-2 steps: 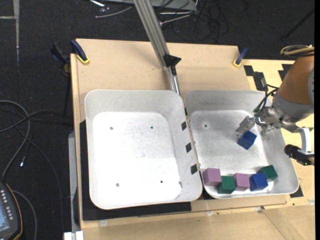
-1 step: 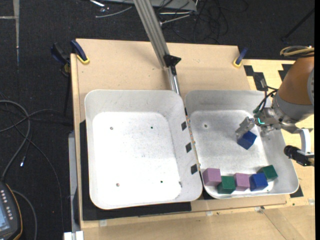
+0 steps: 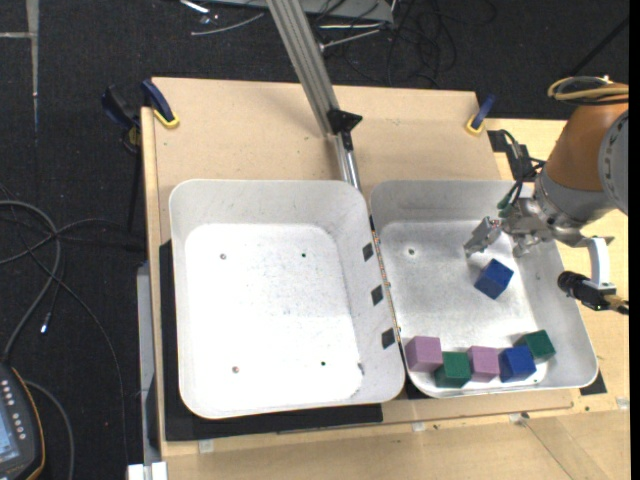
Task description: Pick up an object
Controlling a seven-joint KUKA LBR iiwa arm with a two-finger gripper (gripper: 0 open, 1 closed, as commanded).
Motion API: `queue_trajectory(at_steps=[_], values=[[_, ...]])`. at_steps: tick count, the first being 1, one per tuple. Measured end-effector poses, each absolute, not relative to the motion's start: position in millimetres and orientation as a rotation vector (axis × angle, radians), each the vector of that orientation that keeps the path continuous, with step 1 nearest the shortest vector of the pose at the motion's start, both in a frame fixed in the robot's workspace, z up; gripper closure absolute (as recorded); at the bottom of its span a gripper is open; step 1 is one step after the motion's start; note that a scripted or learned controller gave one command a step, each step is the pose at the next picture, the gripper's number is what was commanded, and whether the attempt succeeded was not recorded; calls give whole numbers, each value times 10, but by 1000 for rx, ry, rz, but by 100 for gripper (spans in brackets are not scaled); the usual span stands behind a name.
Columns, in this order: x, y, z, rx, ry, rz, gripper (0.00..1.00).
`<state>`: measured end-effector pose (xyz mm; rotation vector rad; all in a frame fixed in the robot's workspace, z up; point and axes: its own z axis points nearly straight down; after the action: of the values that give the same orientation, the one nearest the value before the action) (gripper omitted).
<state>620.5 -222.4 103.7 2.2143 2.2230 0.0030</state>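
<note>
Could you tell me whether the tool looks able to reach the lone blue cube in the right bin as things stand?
Probably yes: the tool hangs just above the blue cube, which lies apart from the other cubes, with nothing between them.

In the white right bin we see a blue cube, and along its near wall purple, green, purple, blue and green cubes.
</note>
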Motion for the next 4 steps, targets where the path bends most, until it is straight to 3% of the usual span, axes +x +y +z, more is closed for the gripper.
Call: queue_trajectory(at_steps=[1,2,3,4], values=[[5840,-1868,956,2220,2224,-1,0],[5652,-1563,954,2218,2227,-1,0],[5662,-1579,1054,2220,2220,1,100],[5702,-905,1999,2210,2226,8,100]])
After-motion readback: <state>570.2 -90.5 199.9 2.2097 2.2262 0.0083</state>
